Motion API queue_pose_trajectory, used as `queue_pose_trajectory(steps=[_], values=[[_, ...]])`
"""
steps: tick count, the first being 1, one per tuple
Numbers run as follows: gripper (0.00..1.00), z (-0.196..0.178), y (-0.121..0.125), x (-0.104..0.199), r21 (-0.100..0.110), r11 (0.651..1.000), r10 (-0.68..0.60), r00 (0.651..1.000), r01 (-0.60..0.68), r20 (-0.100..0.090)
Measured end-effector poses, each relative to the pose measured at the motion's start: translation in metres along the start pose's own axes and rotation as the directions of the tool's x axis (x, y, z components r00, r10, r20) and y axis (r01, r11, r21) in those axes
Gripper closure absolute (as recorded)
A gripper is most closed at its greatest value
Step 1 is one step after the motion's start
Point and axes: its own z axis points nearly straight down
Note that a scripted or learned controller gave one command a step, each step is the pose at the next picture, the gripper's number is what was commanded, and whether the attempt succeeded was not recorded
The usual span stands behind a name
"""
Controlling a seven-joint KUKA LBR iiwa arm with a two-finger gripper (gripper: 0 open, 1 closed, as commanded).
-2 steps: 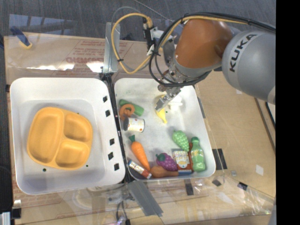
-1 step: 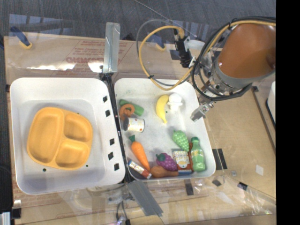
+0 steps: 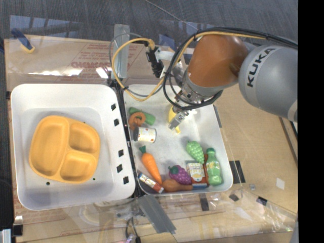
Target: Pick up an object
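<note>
While the gripper (image 3: pixel 178 116) is hanging over the right bin (image 3: pixel 218 130), its fingers closed on a yellow toy (image 3: pixel 173 119) near the bin's upper middle, you are best lifting straight up, clear of the small can (image 3: pixel 146 134) beside it.

Yellow tray (image 3: pixel 64 148), orange carrot (image 3: pixel 151 167), green bottle (image 3: pixel 213 168), purple grapes (image 3: pixel 179 174).

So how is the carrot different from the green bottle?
The carrot is orange with a green top; the green bottle is green with a lighter label. The carrot lies slanted near the right bin's left side; the bottle lies along its right wall. The carrot tapers to a point; the bottle is chunky. Both lie flat in that bin.
</note>
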Motion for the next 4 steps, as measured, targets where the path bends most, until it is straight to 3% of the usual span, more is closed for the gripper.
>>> queue_pose_trajectory(steps=[1,2,3,4], values=[[1.0,-0.071,0.021,0.046,0.003,0.951,-0.308,0.951,0.308,-0.02],[1.0,-0.015,0.006,0.006,0.0,0.818,-0.576,0.817,0.576,-0.016],[1.0,-0.113,0.066,0.022,-0.002,0.823,-0.568,0.822,0.569,-0.029],[1.0,-0.12,0.058,0.017,0.013,0.816,-0.577,0.816,0.577,-0.032]])
